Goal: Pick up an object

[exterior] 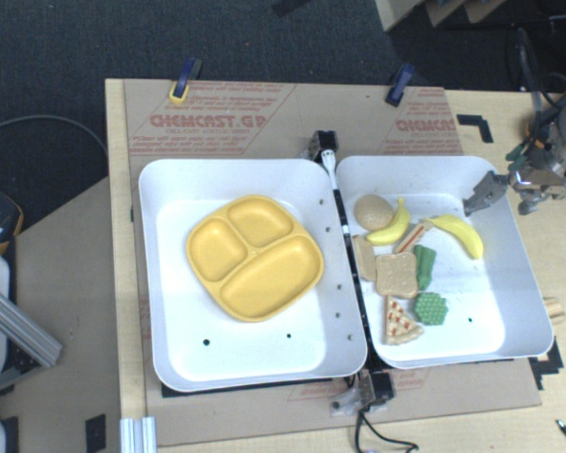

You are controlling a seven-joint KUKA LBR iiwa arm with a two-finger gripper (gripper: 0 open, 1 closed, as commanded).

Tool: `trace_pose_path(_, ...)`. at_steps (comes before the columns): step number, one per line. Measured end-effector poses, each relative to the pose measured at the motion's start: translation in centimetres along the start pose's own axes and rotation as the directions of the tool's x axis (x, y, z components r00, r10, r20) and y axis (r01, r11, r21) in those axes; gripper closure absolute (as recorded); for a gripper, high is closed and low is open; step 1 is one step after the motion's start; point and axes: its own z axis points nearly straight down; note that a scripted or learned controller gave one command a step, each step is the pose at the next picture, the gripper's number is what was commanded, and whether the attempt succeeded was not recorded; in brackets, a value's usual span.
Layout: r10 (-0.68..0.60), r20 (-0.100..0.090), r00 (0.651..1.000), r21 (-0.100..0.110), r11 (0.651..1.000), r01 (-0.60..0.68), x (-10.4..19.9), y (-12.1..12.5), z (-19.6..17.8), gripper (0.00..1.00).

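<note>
1. Camera view looks down at a slant on a bench covered with brown cardboard, bearing two shallow white bins side by side.
2. The left bin holds a yellow divided plate, three compartments, lying flat near the bin's middle.
3. The right bin holds a cluster of toy food towards its left half.
4. A beige round piece lies at the top of the cluster, with a small yellow banana touching its right side.
5. A larger banana lies to the right, just apart from the cluster.
6. A slice of toast sits in the middle, with a green leafy piece against its right edge.
7. Below are a pizza slice and a green broccoli-like piece, side by side.
8. The gripper is at the upper right rim of the right bin, above and right of the larger banana, touching no object.
9. Whether it is spread or closed I cannot tell from this angle; nothing is seen between its tips.
10. Two clamps grip the cardboard's far edge.
</note>
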Motion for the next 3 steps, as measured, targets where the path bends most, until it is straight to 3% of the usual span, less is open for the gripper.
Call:
trace_pose_path(1, -0.003, -0.007, 1.000, 0.016, 1.000, 0.003, 5.4, -0.4, 15.4, 0.00)
trace_pose_path(2, 0.001, 0.000, 1.000, -0.001, 1.000, -0.001, 5.0, 0.1, 13.4, 1.00)
trace_pose_path(3, -0.003, -0.004, 1.000, 0.006, 1.000, 0.003, 8.9, -1.2, 15.6, 1.00)
